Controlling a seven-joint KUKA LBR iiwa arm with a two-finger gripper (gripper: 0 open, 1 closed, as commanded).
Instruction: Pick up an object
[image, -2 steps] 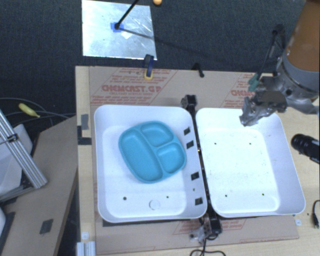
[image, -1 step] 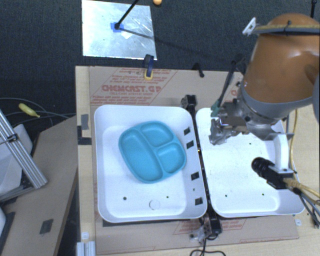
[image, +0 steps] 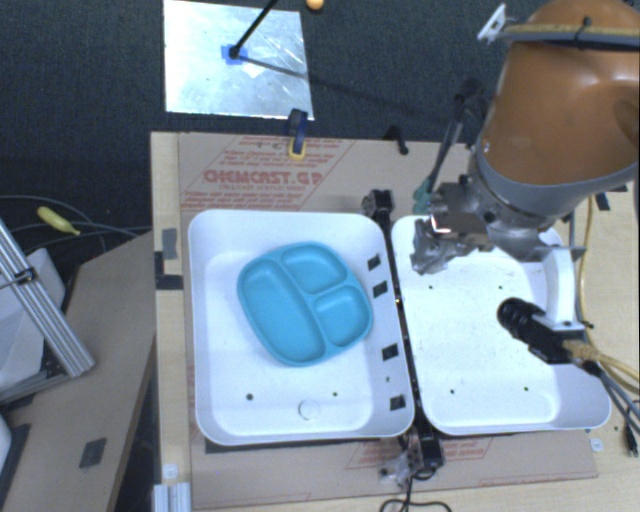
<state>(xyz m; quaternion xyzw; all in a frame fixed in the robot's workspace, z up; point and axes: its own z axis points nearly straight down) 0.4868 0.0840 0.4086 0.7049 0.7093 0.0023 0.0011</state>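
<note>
A light blue divided plate (image: 303, 301) lies flat in the left white bin (image: 225, 410), near its middle. The arm, with its orange band, hangs over the back of the right white bin (image: 480, 400). My gripper (image: 432, 250) points down at that bin's back left corner, close to the divider between the bins. I see nothing between it and the bin floor. A small clear round thing (image: 309, 408) lies on the left bin's floor near the front wall.
A black cylindrical part (image: 533, 330) on a white bracket juts over the right bin's right side. A brown cardboard sheet (image: 270, 170) lies under both bins. A shiny foil sheet (image: 235, 60) sits behind them. Black clips line the divider (image: 385, 300).
</note>
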